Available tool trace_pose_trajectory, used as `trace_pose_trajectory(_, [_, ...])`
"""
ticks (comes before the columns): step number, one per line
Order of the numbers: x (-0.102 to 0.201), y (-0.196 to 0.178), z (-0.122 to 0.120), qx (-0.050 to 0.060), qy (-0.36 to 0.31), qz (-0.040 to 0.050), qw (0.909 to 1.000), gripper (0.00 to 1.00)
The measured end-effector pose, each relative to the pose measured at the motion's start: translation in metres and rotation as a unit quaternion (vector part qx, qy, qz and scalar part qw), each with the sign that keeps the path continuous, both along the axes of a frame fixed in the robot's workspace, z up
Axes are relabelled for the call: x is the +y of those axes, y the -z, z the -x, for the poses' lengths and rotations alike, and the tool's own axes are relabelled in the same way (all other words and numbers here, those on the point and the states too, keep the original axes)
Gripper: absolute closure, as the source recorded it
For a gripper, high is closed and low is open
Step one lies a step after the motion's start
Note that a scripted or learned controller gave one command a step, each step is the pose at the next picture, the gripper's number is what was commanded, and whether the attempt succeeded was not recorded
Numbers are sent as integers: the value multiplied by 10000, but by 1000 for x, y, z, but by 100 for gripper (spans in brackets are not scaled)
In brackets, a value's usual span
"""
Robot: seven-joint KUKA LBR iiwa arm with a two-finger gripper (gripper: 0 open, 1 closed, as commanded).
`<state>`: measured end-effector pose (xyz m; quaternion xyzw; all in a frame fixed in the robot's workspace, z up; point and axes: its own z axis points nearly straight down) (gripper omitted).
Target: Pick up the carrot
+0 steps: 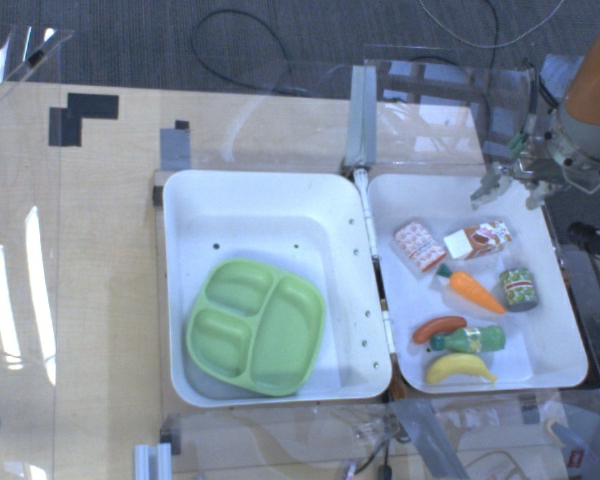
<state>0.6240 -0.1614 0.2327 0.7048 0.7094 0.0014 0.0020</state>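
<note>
Right bin (550,268), contents as we count them: the carrot (474,291), orange with a green stub at its left end, lying flat near the bin's middle and slanting from far-left to near-right. Just right of it, a small can (519,289) with a green label, close to the carrot's tip. Just beyond it, a white-and-red carton (477,240), and to the left of that a red-patterned packet (419,245). On the near side: a red sausage (438,328), a green bottle (468,340) lying on its side, and a banana (458,369) nearest the front wall.

Left bin (250,193): one green divided plate (256,326), toward the near side.

Gripper (510,184): at the far right edge of the right bin, above the rim, well apart from the carrot. Its two fingers stand spread, released, with nothing between them.

Step in hand, as we judge it: the approach. The carrot is not yet grasped and rests on the bin floor.

Next move, as we judge it: bring the gripper nearer and to the left until it sits over the carrot's middle, turn the fingers to close across the carrot's narrow width, then descend. The can and the carton crowd the carrot's ends, so we would keep the fingers off both.
</note>
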Motion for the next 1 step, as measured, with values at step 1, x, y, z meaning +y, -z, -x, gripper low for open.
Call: trace_pose_trajectory(1, [-8, 119, 44, 7, 254, -3, 9997, 0])
